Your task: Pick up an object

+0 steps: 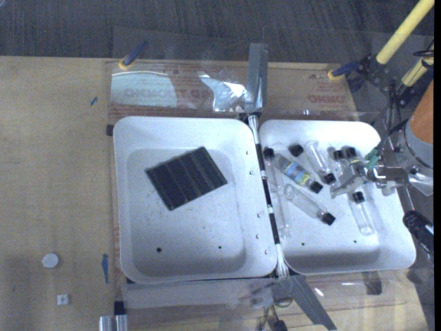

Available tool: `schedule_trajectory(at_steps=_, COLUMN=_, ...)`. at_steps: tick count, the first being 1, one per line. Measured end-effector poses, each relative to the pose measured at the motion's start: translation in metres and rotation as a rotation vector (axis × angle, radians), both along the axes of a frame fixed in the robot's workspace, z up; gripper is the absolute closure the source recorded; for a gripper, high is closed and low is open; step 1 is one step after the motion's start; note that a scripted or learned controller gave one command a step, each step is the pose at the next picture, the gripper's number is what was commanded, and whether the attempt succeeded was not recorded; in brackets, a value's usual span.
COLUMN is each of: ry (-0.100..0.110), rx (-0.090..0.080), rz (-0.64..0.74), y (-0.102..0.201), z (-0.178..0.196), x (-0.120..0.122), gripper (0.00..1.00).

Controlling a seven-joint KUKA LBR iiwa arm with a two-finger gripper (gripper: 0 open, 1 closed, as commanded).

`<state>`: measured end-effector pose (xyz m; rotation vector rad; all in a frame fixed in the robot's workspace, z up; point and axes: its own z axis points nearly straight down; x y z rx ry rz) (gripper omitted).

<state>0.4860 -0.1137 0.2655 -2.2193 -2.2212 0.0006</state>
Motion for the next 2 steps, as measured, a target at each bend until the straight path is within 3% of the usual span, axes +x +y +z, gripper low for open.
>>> schedule_trajectory(at_steps=1, ry=-0.003, rx=-0.001, rz=0.06, y=-0.056, z=-0.069, x=0.048, gripper=0.0)
schedule_trajectory(at_steps=2, ry=-0.003, rx=-0.001, rz=0.095, y=-0.082, z=-0.171, x=0.068, gripper=0.0)
